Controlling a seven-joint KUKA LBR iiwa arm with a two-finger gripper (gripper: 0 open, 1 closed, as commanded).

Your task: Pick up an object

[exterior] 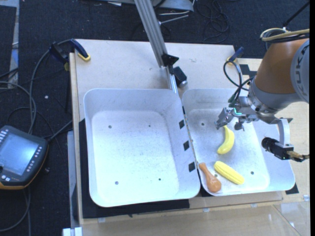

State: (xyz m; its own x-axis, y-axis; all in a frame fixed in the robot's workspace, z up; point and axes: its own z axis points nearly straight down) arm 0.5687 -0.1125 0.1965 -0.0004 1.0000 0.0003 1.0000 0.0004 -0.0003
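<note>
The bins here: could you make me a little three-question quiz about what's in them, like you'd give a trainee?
1. True or false: the banana lies in the left bin.
2. Which item lies nearest the gripper? A carrot B banana C corn cob
3. Fill in: the carrot lies against the right bin's ____ edge.

Key: 1 false, it lies in the right bin. 2 B. 3 left.

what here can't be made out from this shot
- Gripper, camera view: fingers too small and dark to read.
- Banana: top end meets the gripper, contact unclear.
- Carrot: lies at the right bin's rim, tip hard to separate.
</note>
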